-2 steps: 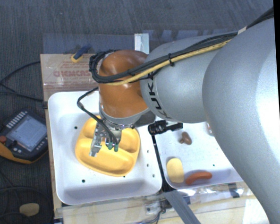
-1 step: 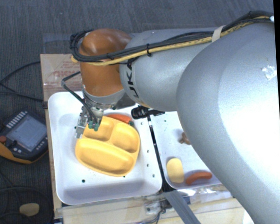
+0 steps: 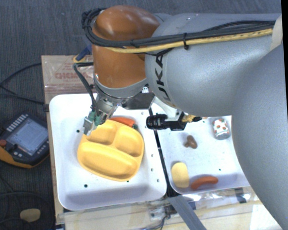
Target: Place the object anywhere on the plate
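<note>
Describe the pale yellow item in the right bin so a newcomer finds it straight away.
Start at the right-hand white bin. Near its front edge lie two things side by side: a pale yellow rounded lump and a reddish sausage-shaped piece. The lump is the paler, stubbier one, nearer the wall between the bins.

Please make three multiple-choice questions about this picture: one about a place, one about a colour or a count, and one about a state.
1. In which bin is the plate?
A. left bin
B. right bin
C. on the floor

2. What colour is the plate?
A. blue
B. yellow
C. green

3. How does the orange object lie to the plate?
A. in the middle of the plate
B. at the plate's far edge, near the gripper
C. in the right bin

Answers:
1 A, the plate rests in the left bin.
2 B, its surface is plainly yellow.
3 B, it shows just behind the plate's rim.
</note>
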Robot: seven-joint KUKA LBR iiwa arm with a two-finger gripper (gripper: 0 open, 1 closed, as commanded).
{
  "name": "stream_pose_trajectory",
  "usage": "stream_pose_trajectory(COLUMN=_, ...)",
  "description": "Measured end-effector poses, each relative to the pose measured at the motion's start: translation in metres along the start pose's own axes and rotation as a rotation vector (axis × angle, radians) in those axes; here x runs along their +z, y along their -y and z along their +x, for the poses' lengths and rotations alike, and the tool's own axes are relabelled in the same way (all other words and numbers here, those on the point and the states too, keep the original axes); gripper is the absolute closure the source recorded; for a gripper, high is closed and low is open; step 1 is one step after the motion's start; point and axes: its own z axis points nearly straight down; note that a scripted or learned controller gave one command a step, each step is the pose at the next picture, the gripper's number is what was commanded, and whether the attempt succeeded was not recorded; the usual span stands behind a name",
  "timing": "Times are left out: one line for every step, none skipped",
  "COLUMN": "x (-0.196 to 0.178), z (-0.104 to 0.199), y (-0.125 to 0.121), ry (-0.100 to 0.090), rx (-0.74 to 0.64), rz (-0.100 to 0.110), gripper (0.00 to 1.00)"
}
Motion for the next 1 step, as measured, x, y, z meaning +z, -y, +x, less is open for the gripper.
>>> stream_pose_trajectory(x=-0.0144, z=-0.0556, y=0.0718, ry=0.000, rx=0.369, rz=0.001, gripper=1.00)
